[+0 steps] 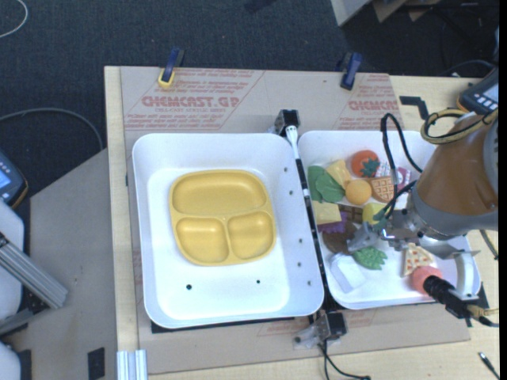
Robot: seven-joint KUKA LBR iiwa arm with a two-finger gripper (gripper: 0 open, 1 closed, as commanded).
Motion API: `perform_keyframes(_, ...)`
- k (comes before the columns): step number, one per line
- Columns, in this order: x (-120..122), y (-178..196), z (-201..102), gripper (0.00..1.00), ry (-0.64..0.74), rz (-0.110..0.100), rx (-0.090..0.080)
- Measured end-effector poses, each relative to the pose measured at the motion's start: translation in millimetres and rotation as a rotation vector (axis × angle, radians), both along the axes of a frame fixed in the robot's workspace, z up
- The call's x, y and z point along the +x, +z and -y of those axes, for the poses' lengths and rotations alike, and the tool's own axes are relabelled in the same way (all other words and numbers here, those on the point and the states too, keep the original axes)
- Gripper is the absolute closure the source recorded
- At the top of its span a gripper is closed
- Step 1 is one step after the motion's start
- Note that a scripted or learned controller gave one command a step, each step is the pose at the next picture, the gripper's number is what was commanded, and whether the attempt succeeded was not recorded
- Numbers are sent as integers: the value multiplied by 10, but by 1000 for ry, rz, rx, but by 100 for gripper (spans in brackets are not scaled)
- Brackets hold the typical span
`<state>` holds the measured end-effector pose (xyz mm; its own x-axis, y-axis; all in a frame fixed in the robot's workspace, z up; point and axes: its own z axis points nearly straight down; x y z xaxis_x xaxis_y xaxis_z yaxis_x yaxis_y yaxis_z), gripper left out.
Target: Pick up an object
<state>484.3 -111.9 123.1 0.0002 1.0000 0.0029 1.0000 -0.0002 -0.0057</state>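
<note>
- Arm [459, 184]: grey body with orange band, entering from the right edge of the bench and bent down over the right bin [348, 287]; its bulk covers that bin's right half.
- Gripper [379, 229]: low in the right bin's middle, among the toy foods, pointing toward the bin's left side. Whether it is parted or closed cannot be told, and nothing is seen clamped in it.
- Green leafy toy [370, 256]: just below the gripper, possibly touching it; contact cannot be told.
- Right bin, far half: green leaf piece [324, 185], yellow piece [341, 171], orange ball [358, 191], red tomato-like toy [365, 163], waffle-patterned piece [383, 188], all crowded together.
- Right bin, near right corner: pizza-slice toy [416, 256] and a red toy [422, 276] beside it.
- Dark purple piece [333, 229]: near the bin's left wall.
- Left bin [158, 291]: holds a yellow divided tray [222, 216], three compartments, lying flat at its centre.
</note>
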Motion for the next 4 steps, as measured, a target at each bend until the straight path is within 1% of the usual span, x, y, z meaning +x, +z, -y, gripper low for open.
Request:
perform_keyframes(1,7,-381,-10,0,0,3,1)
perform_keyframes(2,20,-261,-7,100,-1,10,-2)
perform_keyframes(3,21,176,50,100,0,11,-5)
perform_keyframes(4,60,616,3,100,2,12,-5)
